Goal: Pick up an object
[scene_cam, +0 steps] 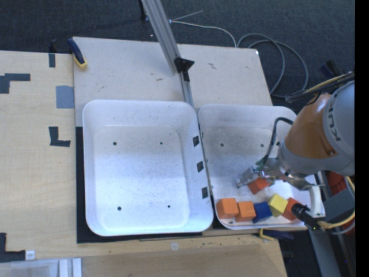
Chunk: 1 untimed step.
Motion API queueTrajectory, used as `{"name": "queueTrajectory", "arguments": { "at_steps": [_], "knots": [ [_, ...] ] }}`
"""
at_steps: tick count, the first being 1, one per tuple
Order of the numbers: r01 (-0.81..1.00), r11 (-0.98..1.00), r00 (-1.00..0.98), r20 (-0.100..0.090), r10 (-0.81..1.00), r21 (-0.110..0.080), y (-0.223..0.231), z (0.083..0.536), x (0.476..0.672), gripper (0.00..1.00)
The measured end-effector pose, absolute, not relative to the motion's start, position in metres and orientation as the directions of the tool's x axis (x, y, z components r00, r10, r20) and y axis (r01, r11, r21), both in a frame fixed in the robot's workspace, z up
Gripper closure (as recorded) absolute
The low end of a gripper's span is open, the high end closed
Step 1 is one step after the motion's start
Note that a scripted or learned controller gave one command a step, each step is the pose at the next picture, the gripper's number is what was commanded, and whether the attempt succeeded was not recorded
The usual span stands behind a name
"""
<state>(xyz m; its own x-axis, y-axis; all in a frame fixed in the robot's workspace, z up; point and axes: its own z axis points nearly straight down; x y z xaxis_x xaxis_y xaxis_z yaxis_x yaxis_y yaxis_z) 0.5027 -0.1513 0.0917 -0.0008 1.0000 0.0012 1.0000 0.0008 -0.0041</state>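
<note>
My gripper (252, 179) hangs low over the right bin (230, 126), near its front right part, with the orange-banded wrist behind it. An orange-red block (259, 184) lies right at the fingertips; whether it sits between the fingers I cannot make out. Along the bin's front wall lie two orange blocks (228, 206) (247, 210), a blue block (262, 211), a yellow block (278, 204) and a red-orange block (290, 208).
The left bin (98, 154) stands beside the right one, sharing a middle wall. A slanted metal rail (164, 30) rises behind the bins. Cables (271, 45) lie on the dark floor at the back right.
</note>
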Motion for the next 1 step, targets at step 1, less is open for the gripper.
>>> {"name": "queueTrajectory", "arguments": {
  "at_steps": [1],
  "knots": [
    [1.000, 0.001, -0.001, 0.001, 1.000, -0.005, -0.1516, 0.1008, 0.5033, 1.00]
  ]
}}
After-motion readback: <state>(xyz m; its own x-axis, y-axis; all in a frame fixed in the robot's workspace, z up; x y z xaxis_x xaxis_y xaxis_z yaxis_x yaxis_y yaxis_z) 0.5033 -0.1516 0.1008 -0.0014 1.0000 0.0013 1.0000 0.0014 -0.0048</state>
